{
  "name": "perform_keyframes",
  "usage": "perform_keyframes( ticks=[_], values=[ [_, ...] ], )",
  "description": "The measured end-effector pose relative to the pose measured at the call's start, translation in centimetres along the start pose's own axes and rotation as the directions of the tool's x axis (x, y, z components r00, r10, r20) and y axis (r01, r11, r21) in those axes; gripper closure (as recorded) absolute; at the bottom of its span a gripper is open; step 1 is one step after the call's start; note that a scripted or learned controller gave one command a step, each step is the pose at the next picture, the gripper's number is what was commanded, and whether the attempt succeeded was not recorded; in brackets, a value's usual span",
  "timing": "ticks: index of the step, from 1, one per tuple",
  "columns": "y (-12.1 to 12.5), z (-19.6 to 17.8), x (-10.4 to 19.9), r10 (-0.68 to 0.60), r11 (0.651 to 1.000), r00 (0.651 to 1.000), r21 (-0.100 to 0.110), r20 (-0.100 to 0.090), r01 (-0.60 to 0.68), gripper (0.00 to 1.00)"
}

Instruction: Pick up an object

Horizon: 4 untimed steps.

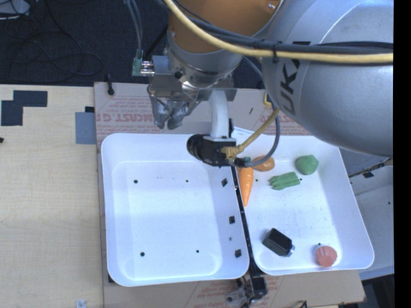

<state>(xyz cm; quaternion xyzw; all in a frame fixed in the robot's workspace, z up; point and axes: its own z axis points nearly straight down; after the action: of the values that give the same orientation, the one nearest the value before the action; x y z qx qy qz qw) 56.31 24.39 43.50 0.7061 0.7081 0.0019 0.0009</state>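
My gripper (170,115) hangs over the back edge of the left bin (122,172), just behind its rim, and I see nothing held in it. The objects all lie in the right bin (347,197). An orange carrot (245,185) rests against the divider, with a small orange piece (264,164) beside its top. A green pod (284,181) and a round green lump (307,164) lie further right. A black block (278,242) and a reddish ball (325,255) sit near the front. The gripper is well left of all of them.
The big grey arm with its orange band (218,8) fills the top right and hides the right bin's back corner. A black fitting (205,149) with a yellow cable hangs over the divider's back end. Pale bench surface (45,191) lies to the left.
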Motion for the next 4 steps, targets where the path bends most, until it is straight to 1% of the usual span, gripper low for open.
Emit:
perform_keyframes(
  ticks=[1, 2, 3, 4],
  values=[
    [-5.3, -5.6, 0.0, -0.001, 1.000, 1.000, 0.002, -0.001, 0.001, 1.00],
    [-2.6, -10.3, 0.0, 0.003, 1.000, 1.000, 0.003, 0.001, -0.003, 1.00],
    [1.8, -10.1, 0.0, 0.004, 1.000, 1.000, 0.008, 0.004, -0.004, 1.00],
    [4.3, -10.1, 0.0, 0.004, 1.000, 1.000, 0.008, 0.004, -0.004, 1.00]
  ],
)
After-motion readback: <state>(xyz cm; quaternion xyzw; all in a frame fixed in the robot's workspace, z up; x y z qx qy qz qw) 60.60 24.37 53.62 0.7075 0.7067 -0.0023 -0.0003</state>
